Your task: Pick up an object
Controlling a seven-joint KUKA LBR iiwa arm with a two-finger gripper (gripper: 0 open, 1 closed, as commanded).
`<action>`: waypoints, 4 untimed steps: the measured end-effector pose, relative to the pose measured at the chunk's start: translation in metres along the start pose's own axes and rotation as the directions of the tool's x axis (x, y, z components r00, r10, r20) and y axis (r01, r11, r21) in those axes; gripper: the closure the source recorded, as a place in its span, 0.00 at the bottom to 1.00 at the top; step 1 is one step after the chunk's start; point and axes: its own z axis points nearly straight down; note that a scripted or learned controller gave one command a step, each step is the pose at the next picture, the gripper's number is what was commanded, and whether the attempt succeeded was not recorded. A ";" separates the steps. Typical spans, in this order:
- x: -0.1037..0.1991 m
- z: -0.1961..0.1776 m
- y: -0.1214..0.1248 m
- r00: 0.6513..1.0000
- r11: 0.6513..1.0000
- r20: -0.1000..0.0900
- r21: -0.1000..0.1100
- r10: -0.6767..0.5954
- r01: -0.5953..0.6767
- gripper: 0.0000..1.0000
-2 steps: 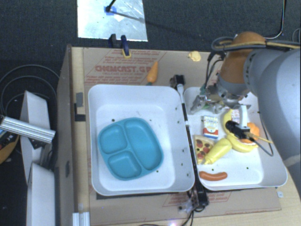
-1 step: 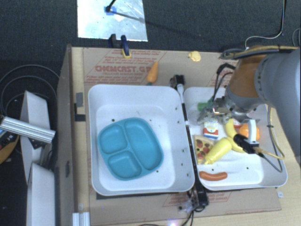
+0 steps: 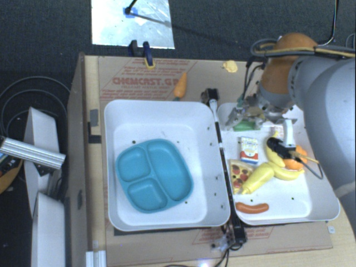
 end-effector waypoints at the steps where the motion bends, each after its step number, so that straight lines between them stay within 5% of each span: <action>1: -0.001 -0.012 -0.001 1.000 1.000 -0.001 0.000 0.000 0.000 1.00; 2: -0.001 -0.011 -0.001 1.000 1.000 -0.001 0.001 -0.001 0.001 0.00; 3: -0.022 -0.007 -0.006 1.000 1.000 0.002 -0.001 0.005 -0.005 0.00; 4: -0.021 -0.019 -0.005 1.000 1.000 0.001 -0.004 0.002 -0.002 1.00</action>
